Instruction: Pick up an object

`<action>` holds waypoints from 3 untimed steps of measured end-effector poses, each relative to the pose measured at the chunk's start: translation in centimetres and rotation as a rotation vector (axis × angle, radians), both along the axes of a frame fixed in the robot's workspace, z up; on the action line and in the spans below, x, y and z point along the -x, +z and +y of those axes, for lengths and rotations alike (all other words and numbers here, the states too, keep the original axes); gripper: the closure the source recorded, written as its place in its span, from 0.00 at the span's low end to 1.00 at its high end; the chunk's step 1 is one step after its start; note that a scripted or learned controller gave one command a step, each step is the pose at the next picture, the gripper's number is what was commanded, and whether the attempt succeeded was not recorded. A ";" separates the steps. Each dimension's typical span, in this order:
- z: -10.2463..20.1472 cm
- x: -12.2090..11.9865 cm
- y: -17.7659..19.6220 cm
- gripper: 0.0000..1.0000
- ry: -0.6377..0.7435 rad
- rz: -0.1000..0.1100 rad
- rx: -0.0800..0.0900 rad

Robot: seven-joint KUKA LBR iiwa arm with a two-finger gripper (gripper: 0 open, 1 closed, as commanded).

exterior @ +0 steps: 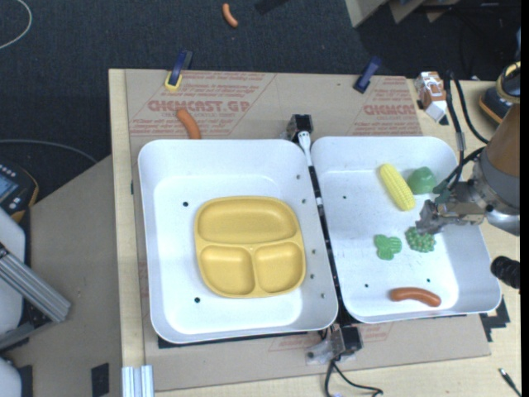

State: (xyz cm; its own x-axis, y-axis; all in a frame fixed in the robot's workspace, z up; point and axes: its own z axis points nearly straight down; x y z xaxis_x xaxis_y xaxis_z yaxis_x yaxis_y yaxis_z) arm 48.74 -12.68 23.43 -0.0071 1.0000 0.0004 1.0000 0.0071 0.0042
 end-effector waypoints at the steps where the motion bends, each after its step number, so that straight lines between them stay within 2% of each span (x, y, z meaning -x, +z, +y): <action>1: 5.4 -1.0 -1.3 1.00 -0.002 0.007 -0.002; 2: 10.3 -2.3 -2.2 1.00 -0.002 0.005 -0.001; 3: 16.0 -3.8 -0.4 1.00 0.001 0.000 -0.001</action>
